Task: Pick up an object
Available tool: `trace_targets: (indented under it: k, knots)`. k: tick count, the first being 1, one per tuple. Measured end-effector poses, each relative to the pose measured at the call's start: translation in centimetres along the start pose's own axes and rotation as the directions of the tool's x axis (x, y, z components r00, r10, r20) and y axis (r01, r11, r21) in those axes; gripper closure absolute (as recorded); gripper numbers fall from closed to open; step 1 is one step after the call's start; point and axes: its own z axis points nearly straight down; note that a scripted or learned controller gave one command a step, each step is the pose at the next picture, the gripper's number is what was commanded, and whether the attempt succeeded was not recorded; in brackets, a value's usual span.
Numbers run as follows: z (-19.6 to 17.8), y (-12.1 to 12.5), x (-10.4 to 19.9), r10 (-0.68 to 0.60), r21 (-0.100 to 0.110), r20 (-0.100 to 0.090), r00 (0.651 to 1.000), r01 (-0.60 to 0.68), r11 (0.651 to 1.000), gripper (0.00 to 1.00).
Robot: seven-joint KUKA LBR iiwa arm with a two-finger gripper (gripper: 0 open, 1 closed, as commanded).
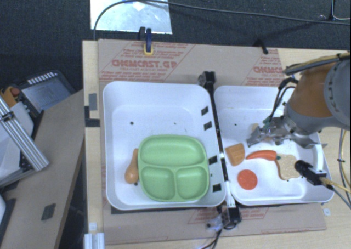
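Camera view gives you the counter (90, 149) with a printed cardboard sheet (164, 61) laid across it and two white bins set side by side on the sheet. The arm (329, 100) reaches in from the right edge and bends down over the right bin (247, 108).

The left bin (159, 105) carries a green plate (173, 167) with three compartments, lying flat toward the near wall. A tan piece (132, 168), pear-shaped, lies just beside the plate's left rim.

In the right bin you have four smaller pieces to pick from, all lying on the floor in the near half. The toast (285, 167) is farthest right. The carrot (262, 155), orange-red and long, lies crosswise, with its right end just beside the toast. The orange wedge (235, 153) lies near the wall shared with the left bin, just beside the carrot's left end. The red disc (247, 179) lies flat nearer the front wall, below the wedge and the carrot and apart from both.

The hand (264, 134) sits low in the middle of the right bin, just behind the carrot. You cannot tell from this angle whether the hand is open or closed.
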Motion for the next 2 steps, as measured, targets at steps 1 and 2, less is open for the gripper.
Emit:
trace_targets:
  k: [1,2]
  knots:
    - [1.1,0.1,0.0,0.003,-0.003,0.002,1.000,-0.003,1.000,0.00]
    - [0.0,0.1,0.0,0.002,-0.006,0.002,1.000,-0.002,1.000,1.00]
